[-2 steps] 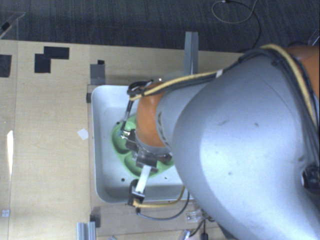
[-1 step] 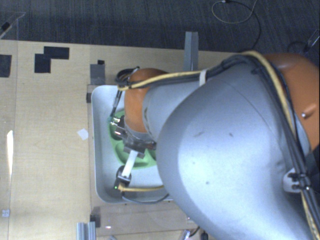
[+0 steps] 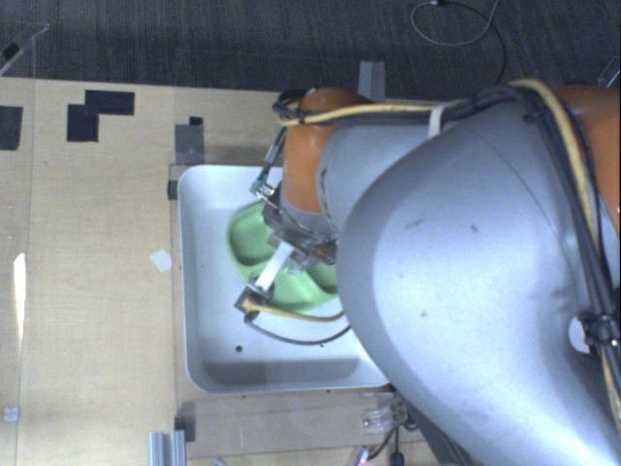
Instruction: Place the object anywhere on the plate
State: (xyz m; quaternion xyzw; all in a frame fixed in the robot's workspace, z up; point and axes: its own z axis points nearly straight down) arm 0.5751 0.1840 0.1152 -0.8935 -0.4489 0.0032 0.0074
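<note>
A green plate [image 3: 248, 243] lies in the white bin [image 3: 209, 289], mostly covered by the arm. The grey arm with its orange band reaches in from the right and hangs low over the plate. The gripper [image 3: 288, 260] sits under the wrist above the plate's middle. The arm hides whatever lies under it, so no object to place can be made out.
The big grey arm body covers the right half of the view and the second bin. The bin's left and front floor [image 3: 223, 348] shows bare white. Black markers [image 3: 97, 113] lie on the wooden bench at the far left.
</note>
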